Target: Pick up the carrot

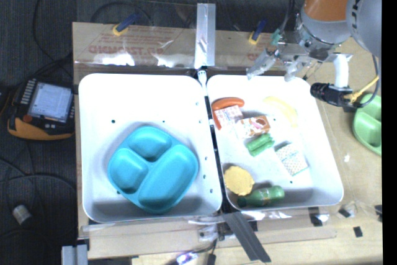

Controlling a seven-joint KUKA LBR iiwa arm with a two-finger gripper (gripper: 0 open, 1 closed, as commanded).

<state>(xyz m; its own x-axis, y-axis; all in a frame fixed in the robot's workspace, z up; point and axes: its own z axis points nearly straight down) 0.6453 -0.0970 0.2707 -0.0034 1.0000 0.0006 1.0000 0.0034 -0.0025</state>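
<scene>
The carrot (227, 102) lies at the right bin's (322, 152) far left corner. The gripper (277, 65) hovers over that bin's far rim, fingers apart and holding nothing. The reach has hardly begun; next it must move left and descend.

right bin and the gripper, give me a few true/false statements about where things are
1. The carrot lies at the right bin's far left corner. True.
2. The gripper holds the carrot. False: it hovers above the bin's far edge, apart from the carrot.
3. The blue divided plate sits in the right bin. False: it sits in the left bin.
4. A round cookie lies beside a green bottle. True.
</scene>
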